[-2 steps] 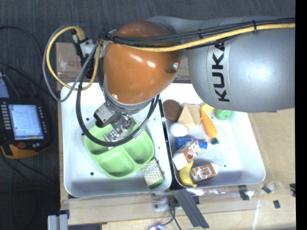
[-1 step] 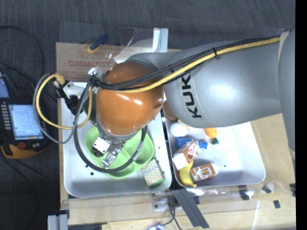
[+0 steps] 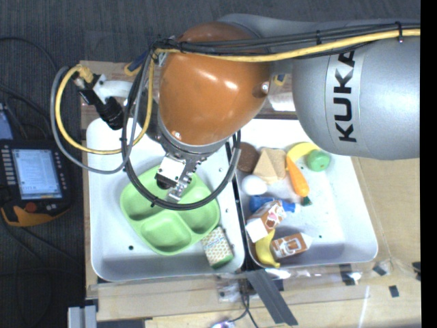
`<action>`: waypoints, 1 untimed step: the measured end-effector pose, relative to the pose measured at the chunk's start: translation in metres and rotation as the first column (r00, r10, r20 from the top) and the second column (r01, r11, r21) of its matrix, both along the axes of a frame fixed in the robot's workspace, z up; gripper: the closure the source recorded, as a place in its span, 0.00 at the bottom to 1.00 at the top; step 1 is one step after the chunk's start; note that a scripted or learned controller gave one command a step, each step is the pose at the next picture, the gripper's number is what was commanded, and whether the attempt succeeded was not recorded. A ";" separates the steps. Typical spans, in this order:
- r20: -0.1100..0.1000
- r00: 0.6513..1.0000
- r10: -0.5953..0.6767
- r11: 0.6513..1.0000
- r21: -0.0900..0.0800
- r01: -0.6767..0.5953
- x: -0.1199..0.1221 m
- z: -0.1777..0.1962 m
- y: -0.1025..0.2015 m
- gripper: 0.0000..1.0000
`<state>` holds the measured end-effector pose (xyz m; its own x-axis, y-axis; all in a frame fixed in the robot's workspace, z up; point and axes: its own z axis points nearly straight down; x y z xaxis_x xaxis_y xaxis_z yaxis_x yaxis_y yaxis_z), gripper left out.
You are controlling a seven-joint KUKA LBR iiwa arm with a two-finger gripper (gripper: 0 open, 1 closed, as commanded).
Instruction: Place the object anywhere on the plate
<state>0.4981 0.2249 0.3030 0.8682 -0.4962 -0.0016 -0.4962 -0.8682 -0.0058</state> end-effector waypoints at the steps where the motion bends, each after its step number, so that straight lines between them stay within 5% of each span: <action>1: -0.011 0.977 0.212 0.977 -0.003 -0.212 0.005 -0.097 -0.074 1.00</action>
<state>0.5030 0.1507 0.2060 0.9535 -0.3011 -0.0102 -0.3011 -0.9536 0.0020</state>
